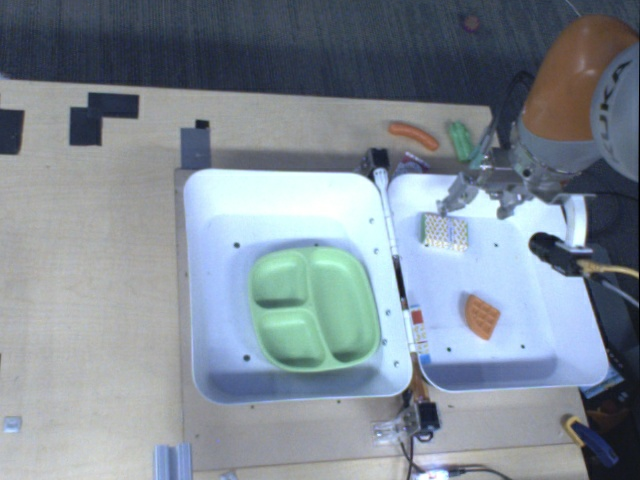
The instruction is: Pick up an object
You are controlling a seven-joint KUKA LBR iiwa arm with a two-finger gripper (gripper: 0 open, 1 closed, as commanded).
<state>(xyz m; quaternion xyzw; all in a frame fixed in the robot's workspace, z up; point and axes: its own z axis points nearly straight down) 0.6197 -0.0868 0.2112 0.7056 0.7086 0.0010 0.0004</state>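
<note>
Camera view has the gripper (483, 200) hanging over the right bin (530, 363), fingers spread wide with nothing between them, just beyond the patterned block (445, 233) lying near that bin's far wall. The block looks light and stiff, I'd guess, best pinched across its short sides. Its long axis runs roughly along that far wall, tilted slightly.

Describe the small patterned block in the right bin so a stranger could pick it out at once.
Start at the right-hand shallow white bin. Near its far left corner, just beneath the two-finger gripper, lies a small square block with a pale speckled pattern. Its only neighbour in the bin, an orange waffle-textured piece, lies nearer the front and is plainly orange.
</note>
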